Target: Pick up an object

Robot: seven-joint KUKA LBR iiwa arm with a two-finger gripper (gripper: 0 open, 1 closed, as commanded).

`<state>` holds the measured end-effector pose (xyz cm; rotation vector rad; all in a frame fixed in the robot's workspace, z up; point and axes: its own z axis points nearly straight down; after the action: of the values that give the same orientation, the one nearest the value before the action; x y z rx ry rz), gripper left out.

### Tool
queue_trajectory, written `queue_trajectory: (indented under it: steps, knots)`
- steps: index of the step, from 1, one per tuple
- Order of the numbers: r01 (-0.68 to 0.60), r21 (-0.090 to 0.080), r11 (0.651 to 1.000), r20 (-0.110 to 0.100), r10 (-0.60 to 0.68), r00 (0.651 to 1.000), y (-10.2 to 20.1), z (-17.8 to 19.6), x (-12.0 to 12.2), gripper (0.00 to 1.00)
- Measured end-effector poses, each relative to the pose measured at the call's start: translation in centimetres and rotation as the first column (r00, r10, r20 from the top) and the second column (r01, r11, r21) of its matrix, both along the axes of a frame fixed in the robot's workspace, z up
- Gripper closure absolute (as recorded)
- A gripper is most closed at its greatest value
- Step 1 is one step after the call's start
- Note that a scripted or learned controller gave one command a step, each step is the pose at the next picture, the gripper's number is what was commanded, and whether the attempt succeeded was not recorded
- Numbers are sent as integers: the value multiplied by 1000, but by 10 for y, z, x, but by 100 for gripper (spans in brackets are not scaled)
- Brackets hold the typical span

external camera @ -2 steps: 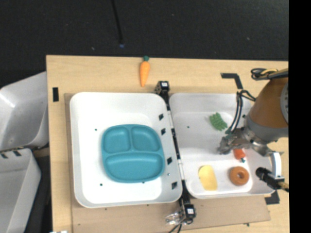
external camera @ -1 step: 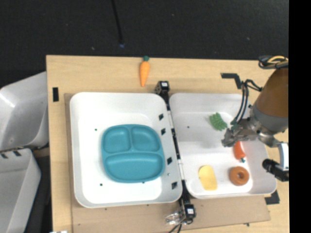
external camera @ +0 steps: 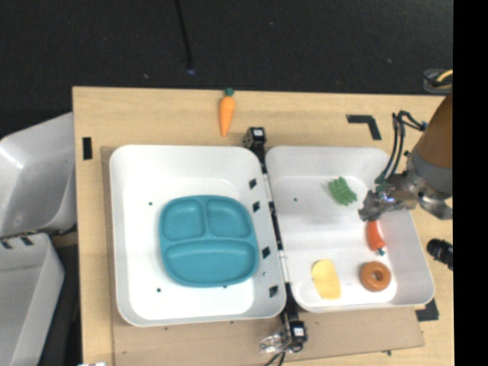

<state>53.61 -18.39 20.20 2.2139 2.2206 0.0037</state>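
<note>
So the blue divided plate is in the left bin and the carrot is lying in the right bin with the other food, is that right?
Not quite. The blue divided plate is in the left bin, but the camera view shows the carrot lying on the wooden bench behind the bins, not in the right bin.

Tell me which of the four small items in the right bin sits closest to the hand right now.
The red-orange piece, lying just below the hand. The green item lies off to its left, and the yellow piece and brown ring lie nearer the bin's front edge.
</note>
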Motion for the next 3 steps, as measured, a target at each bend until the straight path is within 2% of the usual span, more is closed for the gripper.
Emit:
queue_trajectory:
  steps: [1,2,3]
  knots:
    - [-1,1,1000,-2,1,1000,-1,24,1,100]
    - [-4,3,1000,-5,4,1000,49,16,19,100]
    - [-5,3,1000,-3,5,1000,100,27,30,100]
